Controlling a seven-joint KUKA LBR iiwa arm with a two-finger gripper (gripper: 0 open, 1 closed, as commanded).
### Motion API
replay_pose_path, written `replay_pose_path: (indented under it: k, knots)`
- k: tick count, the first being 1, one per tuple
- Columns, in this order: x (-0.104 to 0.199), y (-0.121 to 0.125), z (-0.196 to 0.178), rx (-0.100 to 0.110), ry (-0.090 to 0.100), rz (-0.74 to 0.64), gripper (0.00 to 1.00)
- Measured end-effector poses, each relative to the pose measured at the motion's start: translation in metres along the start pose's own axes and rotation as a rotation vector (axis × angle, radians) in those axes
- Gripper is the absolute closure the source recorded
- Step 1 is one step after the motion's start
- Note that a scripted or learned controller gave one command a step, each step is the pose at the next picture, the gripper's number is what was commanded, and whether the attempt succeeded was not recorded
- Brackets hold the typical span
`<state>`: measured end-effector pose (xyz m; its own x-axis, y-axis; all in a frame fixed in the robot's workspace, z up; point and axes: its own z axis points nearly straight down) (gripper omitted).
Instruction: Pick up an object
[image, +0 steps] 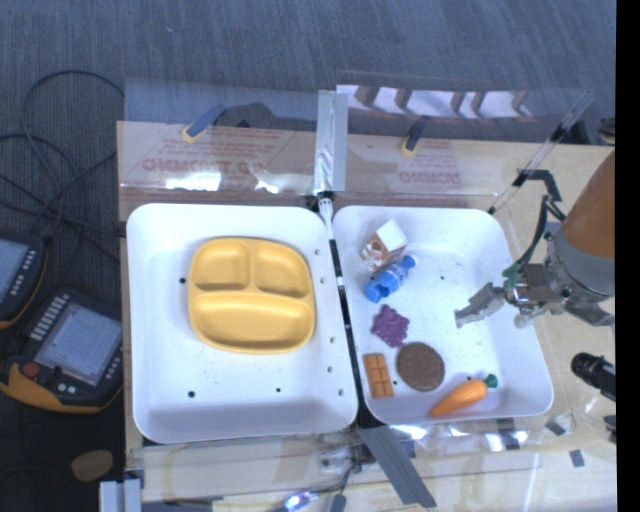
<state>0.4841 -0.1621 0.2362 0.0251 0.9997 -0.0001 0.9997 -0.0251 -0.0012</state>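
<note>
Currently the gripper (478, 306) hangs released at right of frame over the right bin (455, 222); the nearest candidate, the carrot (461, 396), lies below it, long axis near-horizontal.

Two bins (150, 400) (500, 240); one tray (251, 295), carrot (462, 396), bottle (388, 279), purple cluster (391, 326), brown disc (421, 366), cracker (377, 374), small carton (385, 243).
</note>
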Motion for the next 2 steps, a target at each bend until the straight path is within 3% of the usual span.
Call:
replay_pose_path:
  k: [1, 2]
  knots:
    - [0.055, -0.002, 0.063, 0.002, 0.001, -0.15, 0.0]
    - [0.057, 0.003, 0.145, -0.014, -0.002, -0.239, 0.0]
